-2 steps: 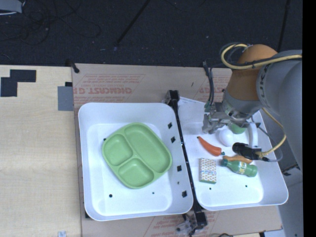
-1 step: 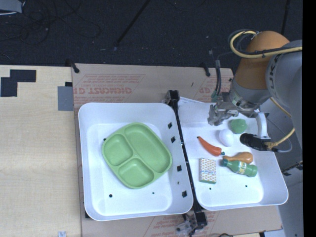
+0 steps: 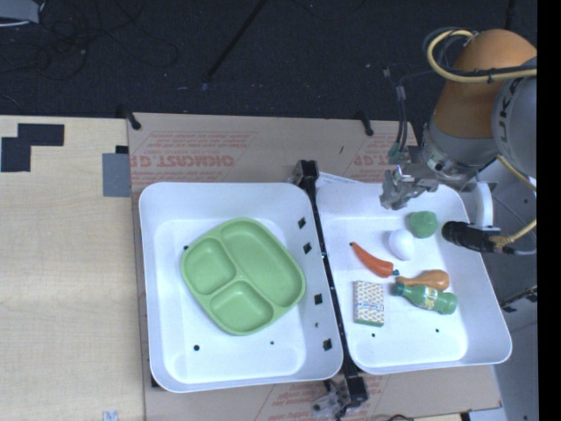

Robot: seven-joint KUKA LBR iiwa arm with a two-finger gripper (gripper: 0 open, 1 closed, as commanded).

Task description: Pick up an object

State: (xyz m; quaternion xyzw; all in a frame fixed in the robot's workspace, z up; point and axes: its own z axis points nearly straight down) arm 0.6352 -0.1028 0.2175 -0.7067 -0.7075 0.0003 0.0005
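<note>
My gripper [image 3: 396, 193] hangs over the far part of the right bin [image 3: 478, 345], with nothing visible between its fingers. Just right of it and nearer lies a green round object [image 3: 422, 224]. A white egg-like ball [image 3: 401, 245] sits below that. An orange-red chili [image 3: 372, 260] lies near the bin's middle. A patterned small box [image 3: 369, 303] lies toward the front. A green bottle [image 3: 427, 297] and an orange pear-shaped piece [image 3: 428, 279] lie side by side at the right.
The left bin [image 3: 162, 235] holds a green divided plate [image 3: 241, 274]. A black divider [image 3: 317, 261] runs between the two bins. Cardboard lies under both bins, and the arm's bulk stands at the upper right.
</note>
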